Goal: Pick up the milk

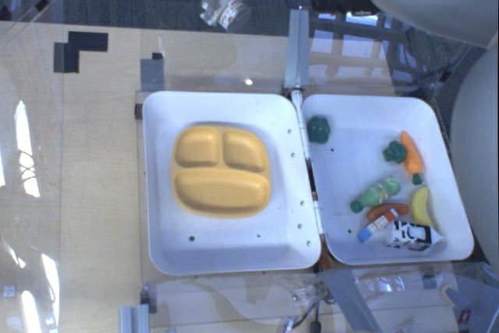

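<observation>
The milk (411, 235) is a small white carton with black cow patches. It lies on its side in the front right corner of the right bin (355, 121). My gripper (222, 5) hangs high at the top of the view, over the bench behind the left bin, far from the milk. Nothing shows in it.
Around the milk lie a banana (421, 204), a red sausage (387, 210), a green bottle (376, 193) and a small blue and red item (373, 228). A carrot (412, 154), broccoli (394, 152) and a dark green piece (318, 129) sit further back. The left bin (160, 191) holds a yellow divided tray (222, 170).
</observation>
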Motion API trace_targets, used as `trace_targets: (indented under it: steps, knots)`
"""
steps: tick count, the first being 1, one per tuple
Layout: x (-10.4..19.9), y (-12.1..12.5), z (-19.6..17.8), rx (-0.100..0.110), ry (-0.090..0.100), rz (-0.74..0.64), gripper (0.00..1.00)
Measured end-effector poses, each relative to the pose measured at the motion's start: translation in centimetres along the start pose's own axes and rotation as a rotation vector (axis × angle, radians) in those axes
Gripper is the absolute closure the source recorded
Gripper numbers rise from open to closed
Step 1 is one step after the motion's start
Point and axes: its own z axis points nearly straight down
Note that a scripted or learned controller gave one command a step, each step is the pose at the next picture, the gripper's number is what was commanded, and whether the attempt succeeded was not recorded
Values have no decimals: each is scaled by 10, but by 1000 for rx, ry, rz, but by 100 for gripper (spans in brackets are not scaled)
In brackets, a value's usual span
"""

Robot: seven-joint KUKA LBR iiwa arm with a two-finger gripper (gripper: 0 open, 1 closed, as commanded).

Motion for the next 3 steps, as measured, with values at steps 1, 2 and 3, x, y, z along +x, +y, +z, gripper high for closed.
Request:
trace_targets:
  steps: [1, 2, 3]
  knots:
    - [0, 2, -10, -4, -2, -2, 100]
    - [0, 3, -21, -8, -6, -5, 100]
    - [0, 5, -31, -13, -9, -8, 100]
